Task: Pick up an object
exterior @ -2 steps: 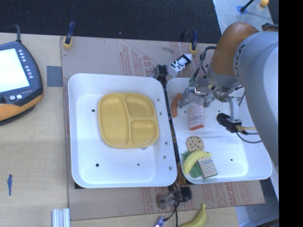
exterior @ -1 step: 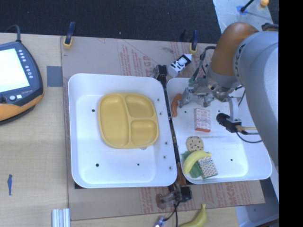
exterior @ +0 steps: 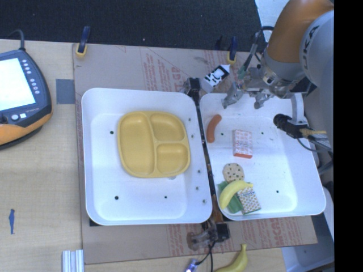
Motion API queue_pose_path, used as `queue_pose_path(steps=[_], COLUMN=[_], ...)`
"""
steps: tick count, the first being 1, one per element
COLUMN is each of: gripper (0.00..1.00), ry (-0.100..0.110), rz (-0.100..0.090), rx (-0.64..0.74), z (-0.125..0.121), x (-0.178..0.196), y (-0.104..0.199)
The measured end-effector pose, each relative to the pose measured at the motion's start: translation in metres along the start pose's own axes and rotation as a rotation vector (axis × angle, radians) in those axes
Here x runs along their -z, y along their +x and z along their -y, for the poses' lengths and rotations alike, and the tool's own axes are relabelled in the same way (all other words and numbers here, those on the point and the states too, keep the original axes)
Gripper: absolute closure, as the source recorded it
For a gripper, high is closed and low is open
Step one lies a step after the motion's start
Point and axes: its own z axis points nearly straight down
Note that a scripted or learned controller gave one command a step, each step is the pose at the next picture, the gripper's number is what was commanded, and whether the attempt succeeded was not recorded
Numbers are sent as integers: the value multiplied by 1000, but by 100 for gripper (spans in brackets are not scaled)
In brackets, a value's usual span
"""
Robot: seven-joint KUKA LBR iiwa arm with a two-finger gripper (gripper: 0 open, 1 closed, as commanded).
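My gripper (exterior: 245, 99) hangs over the far edge of the right bin (exterior: 295, 169), its two grey fingers spread apart and open with nothing between them. Below it in the right bin lie an orange sausage (exterior: 212, 127) near the left wall and a small pink-and-white box (exterior: 242, 143) in the middle. At the bin's near left corner sit a round cookie (exterior: 232, 171), a yellow banana (exterior: 231, 191) and a small patterned packet (exterior: 248, 200). The left bin (exterior: 102, 152) holds a yellow divided plate (exterior: 153, 144).
A teach pendant (exterior: 20, 98) lies on the bench at far left. Blue clamps (exterior: 83, 41) hold the cardboard's far edge. Another banana (exterior: 238, 260) lies outside the bins at the near edge. A black cable fitting (exterior: 289, 125) reaches over the right bin's right side.
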Motion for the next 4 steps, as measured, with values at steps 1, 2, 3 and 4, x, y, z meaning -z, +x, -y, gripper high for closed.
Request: queue_pose_path(steps=[1,2,3,4], gripper=[0,0,0,100], ry=[-9,4,4,7], rz=[0,1,1,2], rx=[0,0,-1,0], z=[-3,51,68,68], x=[-93,-102,-102,-92], y=[-14,-20,-15,-16])
